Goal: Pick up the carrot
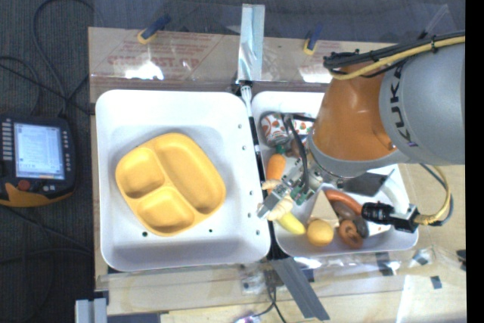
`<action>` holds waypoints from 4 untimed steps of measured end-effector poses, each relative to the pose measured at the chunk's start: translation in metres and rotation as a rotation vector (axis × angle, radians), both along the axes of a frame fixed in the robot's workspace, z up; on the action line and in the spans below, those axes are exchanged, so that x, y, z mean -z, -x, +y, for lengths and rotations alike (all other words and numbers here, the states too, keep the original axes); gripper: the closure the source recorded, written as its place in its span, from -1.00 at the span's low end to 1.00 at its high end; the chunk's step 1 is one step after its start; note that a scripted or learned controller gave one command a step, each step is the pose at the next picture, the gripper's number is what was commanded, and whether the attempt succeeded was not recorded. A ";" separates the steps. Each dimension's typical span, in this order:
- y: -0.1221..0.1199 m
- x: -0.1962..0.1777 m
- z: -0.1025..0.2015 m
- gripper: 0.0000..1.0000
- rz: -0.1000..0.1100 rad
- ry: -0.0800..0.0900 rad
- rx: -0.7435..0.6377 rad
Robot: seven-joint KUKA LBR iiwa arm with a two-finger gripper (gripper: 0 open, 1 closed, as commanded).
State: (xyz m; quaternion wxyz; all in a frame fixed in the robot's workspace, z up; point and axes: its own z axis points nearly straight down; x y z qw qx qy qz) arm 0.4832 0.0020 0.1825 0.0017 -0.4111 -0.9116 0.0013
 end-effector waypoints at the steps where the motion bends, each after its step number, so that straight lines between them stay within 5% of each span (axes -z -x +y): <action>1: -0.036 -0.093 0.029 1.00 -0.013 -0.001 -0.030; 2: 0.001 -0.012 0.071 1.00 0.003 0.000 -0.117; 3: -0.022 -0.031 0.125 1.00 -0.003 0.000 -0.015; 4: -0.037 -0.068 0.036 1.00 -0.006 0.002 -0.021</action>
